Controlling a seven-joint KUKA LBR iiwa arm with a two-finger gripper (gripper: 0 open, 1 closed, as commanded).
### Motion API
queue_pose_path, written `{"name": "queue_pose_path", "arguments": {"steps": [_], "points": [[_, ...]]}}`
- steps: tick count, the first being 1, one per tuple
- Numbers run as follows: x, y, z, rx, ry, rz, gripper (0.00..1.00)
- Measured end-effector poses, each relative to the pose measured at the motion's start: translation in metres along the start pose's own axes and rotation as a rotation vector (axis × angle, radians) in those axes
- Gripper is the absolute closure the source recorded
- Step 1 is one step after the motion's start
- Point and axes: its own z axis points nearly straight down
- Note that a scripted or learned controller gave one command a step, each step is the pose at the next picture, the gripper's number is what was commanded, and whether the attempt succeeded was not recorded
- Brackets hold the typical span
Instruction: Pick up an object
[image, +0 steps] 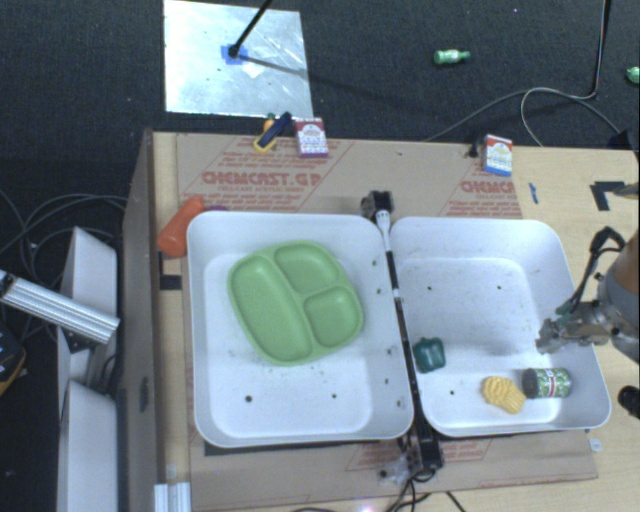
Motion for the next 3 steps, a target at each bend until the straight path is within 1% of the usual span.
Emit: {"name": "queue_pose_path", "arguments": {"steps": [1,2,3], "points": [[0.008,0.121,-0.041,-0.002,0.000,-0.004,0.00],[0.000,0.084,0.070,0.000,0.000,-0.002,0.00],[0.000,0.011,0.070,0.002,0.001,0.000,0.00]]}}
